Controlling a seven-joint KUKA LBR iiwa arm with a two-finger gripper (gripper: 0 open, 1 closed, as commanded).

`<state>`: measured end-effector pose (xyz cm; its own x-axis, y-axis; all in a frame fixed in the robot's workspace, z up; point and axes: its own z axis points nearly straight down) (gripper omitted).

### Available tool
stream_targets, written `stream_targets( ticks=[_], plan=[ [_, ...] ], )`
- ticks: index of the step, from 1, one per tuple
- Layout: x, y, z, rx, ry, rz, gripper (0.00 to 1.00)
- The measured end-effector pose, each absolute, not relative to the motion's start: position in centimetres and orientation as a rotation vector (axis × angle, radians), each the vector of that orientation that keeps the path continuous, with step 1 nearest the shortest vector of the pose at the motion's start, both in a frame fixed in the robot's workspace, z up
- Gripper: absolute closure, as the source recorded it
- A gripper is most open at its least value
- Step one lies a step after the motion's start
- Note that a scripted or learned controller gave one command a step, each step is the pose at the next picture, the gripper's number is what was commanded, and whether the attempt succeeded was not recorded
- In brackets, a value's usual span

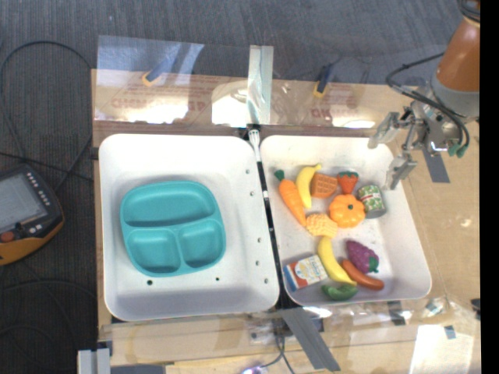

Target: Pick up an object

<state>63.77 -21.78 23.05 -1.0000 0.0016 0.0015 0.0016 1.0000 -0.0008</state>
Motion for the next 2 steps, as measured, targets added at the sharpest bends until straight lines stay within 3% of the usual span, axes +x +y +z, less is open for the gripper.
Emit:
stream_targets(
  ticks=[1, 2],
  plan=[
    [64.9, -16.9, 12.4, 0.105, -3.144, 0.001, 0.00],
    [64.4, -13.6, 9.0, 0.126, -3.152, 0.007, 0.00]
  ],
)
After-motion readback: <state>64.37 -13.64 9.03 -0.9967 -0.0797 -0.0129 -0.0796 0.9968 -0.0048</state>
